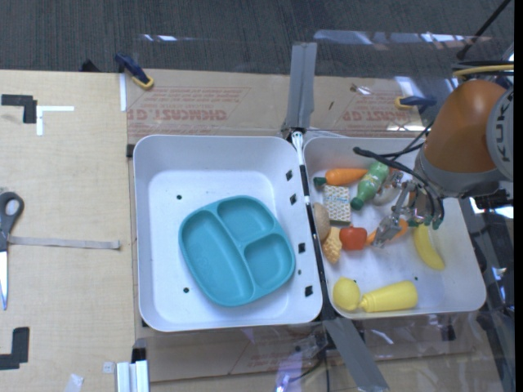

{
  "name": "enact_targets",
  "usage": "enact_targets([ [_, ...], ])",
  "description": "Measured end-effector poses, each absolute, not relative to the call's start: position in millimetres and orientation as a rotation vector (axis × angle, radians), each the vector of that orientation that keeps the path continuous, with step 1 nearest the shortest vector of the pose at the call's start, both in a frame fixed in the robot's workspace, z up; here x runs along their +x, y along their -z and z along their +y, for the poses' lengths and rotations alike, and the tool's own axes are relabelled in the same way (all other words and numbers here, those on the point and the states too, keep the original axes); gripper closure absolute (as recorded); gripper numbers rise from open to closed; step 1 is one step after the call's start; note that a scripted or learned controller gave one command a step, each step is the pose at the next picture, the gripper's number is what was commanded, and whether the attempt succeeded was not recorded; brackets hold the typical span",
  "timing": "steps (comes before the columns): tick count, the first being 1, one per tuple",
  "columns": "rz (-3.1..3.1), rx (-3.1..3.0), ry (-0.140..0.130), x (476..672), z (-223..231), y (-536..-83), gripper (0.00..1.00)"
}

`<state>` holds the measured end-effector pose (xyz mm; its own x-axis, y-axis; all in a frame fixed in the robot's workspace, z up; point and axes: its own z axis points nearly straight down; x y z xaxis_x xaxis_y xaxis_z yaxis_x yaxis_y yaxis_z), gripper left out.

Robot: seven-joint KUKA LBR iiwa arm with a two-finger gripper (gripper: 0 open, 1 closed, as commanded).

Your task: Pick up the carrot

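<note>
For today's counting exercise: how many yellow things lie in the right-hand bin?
3: a banana by the tool, a lemon at the front, a bottle beside it. The arm may hide others.

A blue divided plate [237, 250] is lying in the left bin [155, 219]. In the right bin [474, 288], a green bottle [370, 183], a banana [428, 247], a red tomato [353, 238] and a yellow squeeze bottle [389, 297] are lying near each other. Scissors [6, 219] are resting at the far left.
</note>
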<state>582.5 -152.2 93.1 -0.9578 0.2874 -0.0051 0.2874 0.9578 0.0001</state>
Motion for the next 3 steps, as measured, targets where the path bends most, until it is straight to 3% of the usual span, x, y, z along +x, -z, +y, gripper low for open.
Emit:
enact_targets([
  [1, 3.053, 0.713, 0.001, 580.6, -196.7, -95.0, 0.00],
  [2, 3.034, 0.806, 0.000, 575.1, -135.8, -92.7, 0.00],
  [3, 3.031, 0.800, 0.002, 576.9, -135.9, -102.9, 1.00],
])
